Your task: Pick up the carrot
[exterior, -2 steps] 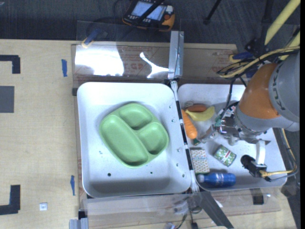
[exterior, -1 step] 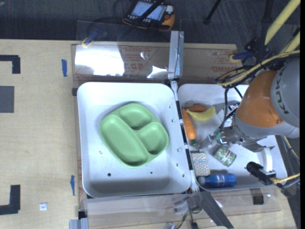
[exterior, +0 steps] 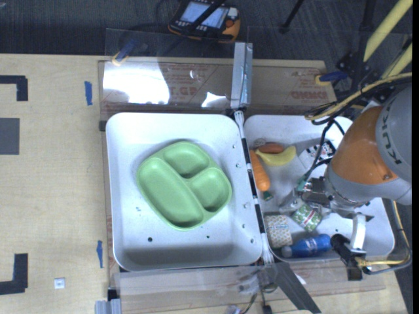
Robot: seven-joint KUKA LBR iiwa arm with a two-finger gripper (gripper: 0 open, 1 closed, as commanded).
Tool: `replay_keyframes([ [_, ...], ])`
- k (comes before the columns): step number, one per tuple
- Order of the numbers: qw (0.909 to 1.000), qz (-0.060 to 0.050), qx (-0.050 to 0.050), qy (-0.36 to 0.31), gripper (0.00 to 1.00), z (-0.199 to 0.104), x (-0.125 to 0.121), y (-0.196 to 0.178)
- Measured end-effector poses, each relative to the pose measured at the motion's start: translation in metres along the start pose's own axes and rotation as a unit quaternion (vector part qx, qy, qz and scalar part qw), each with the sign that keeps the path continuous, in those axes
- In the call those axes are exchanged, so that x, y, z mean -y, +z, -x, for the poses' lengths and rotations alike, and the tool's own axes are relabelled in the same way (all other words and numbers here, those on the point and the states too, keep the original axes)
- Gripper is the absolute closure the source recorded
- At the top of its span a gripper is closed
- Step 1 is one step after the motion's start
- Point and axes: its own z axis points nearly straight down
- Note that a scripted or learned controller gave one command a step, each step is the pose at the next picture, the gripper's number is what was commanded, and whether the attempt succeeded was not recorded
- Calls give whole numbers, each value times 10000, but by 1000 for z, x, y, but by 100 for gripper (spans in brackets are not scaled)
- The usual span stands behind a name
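The carrot [exterior: 260,173] is orange and lies lengthwise along the left wall of the right bin [exterior: 380,241], just below a yellow banana [exterior: 276,154]. My gripper [exterior: 304,191] hangs low over the middle of the right bin, to the right of the carrot and apart from it. It is right above a green-and-white packet [exterior: 306,216]. The arm's orange band [exterior: 363,156] and grey wrist cover the bin's right half.
The left bin [exterior: 124,142] holds a green divided plate [exterior: 184,184]. In the right bin's front lie a blue bottle [exterior: 308,245] and a patterned sponge-like block [exterior: 277,229]. A clear panel [exterior: 170,77] stands behind the bins.
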Motion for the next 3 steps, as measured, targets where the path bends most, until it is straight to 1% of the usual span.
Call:
replay_keyframes([
  [1,10000,20,4,11,100,1,-1,-10],
  [2,9995,8,7,312,100,31,8,-93],
  [3,9758,12,9,2184,100,13,12,-92],
])
